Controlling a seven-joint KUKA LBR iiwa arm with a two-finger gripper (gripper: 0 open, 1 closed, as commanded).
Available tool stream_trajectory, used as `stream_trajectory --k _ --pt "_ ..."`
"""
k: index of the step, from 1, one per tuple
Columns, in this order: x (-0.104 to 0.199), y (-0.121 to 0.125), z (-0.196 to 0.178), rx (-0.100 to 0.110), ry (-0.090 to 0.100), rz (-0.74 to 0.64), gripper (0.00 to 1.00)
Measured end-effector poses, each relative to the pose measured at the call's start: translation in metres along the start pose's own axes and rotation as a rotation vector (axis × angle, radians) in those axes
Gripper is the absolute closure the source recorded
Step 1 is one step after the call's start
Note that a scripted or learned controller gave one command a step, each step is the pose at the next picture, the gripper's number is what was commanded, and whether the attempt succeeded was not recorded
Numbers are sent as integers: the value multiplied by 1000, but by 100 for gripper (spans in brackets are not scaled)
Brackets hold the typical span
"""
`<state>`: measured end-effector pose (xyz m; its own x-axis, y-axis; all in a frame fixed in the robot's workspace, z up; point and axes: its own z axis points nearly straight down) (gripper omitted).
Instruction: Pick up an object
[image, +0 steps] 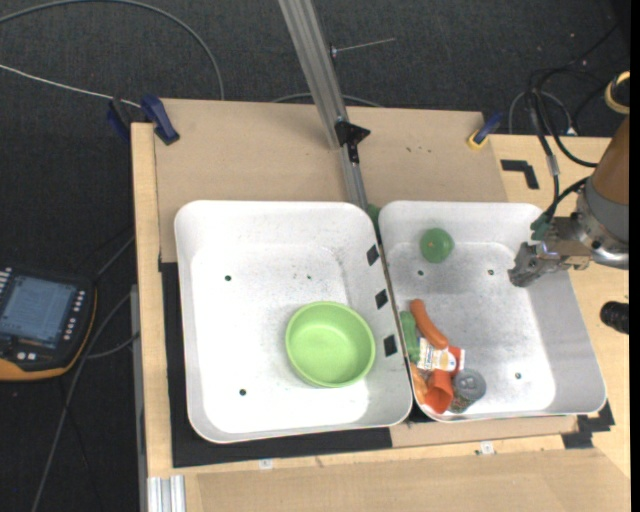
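A green bowl (330, 344) sits in the left bin (215, 250), near its front right corner. In the right bin (560, 350), a small green ball (435, 244) rests near the back wall. A pile of items lies at that bin's front left: an orange carrot-like piece (427, 324), an orange and white packet (437, 368) and a grey round object (468, 383). My gripper (525, 272) hangs over the right bin's right side, well to the right of the ball, with nothing visible between its fingers.
A metal pole (322, 80) slants down from the top to the gap between the bins. Blue and yellow clamps (160, 120) hold the wooden bench's back corners. A handheld pendant (40, 320) lies at the far left on the floor.
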<state>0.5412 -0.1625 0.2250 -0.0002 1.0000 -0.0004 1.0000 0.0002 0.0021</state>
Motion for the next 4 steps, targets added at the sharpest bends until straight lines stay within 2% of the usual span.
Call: stream_trajectory --k 1,3,4 --pt "47 5 -2 1 1 -4 100" --pt "154 -23 0 2 1 -4 100" --pt "208 -26 6 3 1 -5 100"
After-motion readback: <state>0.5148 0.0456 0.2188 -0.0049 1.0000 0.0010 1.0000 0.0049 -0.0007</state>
